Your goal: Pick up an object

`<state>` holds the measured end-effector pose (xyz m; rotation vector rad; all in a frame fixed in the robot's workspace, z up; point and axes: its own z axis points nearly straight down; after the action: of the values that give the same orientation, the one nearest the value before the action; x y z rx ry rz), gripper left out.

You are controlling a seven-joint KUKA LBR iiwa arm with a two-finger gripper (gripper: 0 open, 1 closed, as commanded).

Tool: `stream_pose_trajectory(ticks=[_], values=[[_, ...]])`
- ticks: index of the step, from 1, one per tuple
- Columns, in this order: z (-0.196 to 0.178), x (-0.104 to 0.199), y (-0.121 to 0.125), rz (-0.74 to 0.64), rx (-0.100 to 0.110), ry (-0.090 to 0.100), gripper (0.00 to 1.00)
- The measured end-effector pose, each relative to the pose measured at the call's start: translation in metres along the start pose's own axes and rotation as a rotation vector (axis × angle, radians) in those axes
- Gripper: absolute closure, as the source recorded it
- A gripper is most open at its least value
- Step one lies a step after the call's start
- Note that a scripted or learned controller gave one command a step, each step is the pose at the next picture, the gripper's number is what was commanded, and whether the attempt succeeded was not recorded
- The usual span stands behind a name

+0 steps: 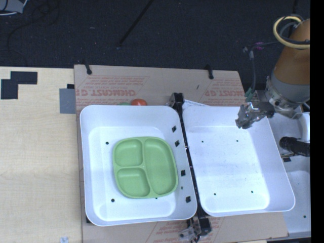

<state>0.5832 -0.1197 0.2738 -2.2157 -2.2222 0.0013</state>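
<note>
A light green divided plate (145,167) with three compartments lies flat in the left white bin (96,135). My gripper (246,116) hangs over the back right corner of the right white bin (243,186), far from the plate. Its dark fingers point down and left, and nothing shows between them. The grey arm with its orange band (296,49) rises at the right edge.
A small red-orange object (138,103) and a bit of green beside it peek over the back wall of the left bin. A black divider (185,161) runs between the bins. Cardboard lies under both bins, and a wooden bench top extends left.
</note>
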Motion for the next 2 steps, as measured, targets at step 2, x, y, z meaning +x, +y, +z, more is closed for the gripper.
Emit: stream_pose_trajectory(ticks=[2], values=[[0.019,0.105,-0.032,0.000,0.003,0.000,1.00]])
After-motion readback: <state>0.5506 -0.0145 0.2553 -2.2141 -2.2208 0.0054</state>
